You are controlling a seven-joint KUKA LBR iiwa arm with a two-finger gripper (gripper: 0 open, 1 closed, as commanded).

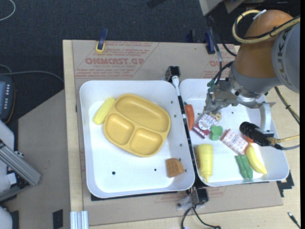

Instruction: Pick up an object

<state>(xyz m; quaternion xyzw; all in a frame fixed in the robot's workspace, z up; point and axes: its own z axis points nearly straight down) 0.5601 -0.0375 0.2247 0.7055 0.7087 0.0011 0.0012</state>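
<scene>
Robotics lab: clamped board w/ two white bins, loose cables, dark carpet.

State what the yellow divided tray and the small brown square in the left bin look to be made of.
Yellow divided tray: likely moulded plastic, smooth with a soft sheen on its rounded compartment rims. Brown square: matte and speckled, possibly foam or toy bread; too small to tell.

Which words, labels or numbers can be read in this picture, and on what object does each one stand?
"CHEMCAST GP": red print on the brown protective sheet under the bins, above the left bin.
Smaller red print beneath it: too blurred to read.
Red-and-white packet below the gripper: print too small.
Second packet: unreadable.
</scene>
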